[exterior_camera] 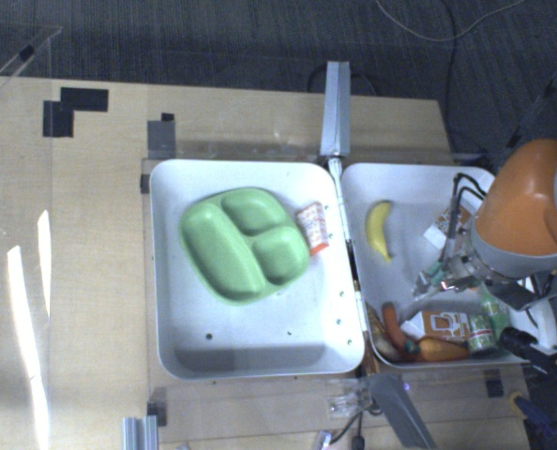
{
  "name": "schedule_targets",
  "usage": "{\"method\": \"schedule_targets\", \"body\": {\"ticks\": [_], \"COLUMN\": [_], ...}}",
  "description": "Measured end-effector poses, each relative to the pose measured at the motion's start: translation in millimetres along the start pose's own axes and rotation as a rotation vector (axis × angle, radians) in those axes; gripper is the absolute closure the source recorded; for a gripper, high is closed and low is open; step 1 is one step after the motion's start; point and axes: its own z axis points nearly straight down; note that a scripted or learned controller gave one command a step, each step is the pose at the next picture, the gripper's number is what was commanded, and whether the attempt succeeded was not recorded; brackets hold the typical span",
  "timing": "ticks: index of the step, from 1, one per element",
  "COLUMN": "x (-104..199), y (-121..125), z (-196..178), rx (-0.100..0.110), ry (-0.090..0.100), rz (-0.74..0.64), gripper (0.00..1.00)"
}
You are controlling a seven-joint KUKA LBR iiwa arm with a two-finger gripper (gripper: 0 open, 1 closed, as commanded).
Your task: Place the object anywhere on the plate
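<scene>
Two white bins sit side by side on the wooden bench. The left bin (250, 350) carries a green plate (246, 244) with three sections, lying a little toward the bin's far side. Just off the plate's right rim, close to the bin's right wall, lies a small red and white packet (313, 228), touching or nearly touching the plate; it is too small to tell which.

The right bin (405, 190) carries the clutter. A banana (380, 229) lies alone near its left wall, toward the far side. Along the near edge there is a heap: something reddish brown and long (391, 328) in the near left corner, an orange rounded piece (441, 349) beside it, a flat white packet with a brown print (444, 324), and a green item (485, 331) further right.

The arm comes in over the right bin's right side, its orange band (524, 200) large in view. The gripper (440, 279) hangs low over the middle of that bin, just above the heap and well apart from the plate. From here I cannot tell how it is set or whether anything is caught in it.
</scene>
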Motion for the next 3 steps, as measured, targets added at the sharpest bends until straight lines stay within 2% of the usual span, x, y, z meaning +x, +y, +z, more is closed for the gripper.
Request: {"method": "schedule_targets", "body": {"ticks": [1, 2, 3], "x": [-104, -44, -81], "y": [-31, 13, -25], "z": [-6, 43, -14], "rx": [-0.004, -0.002, -0.003], "ry": [-0.004, 0.0, -0.002], "rz": [-0.422, -0.515, -0.149], "gripper": [1.0, 1.0, 1.0]}}
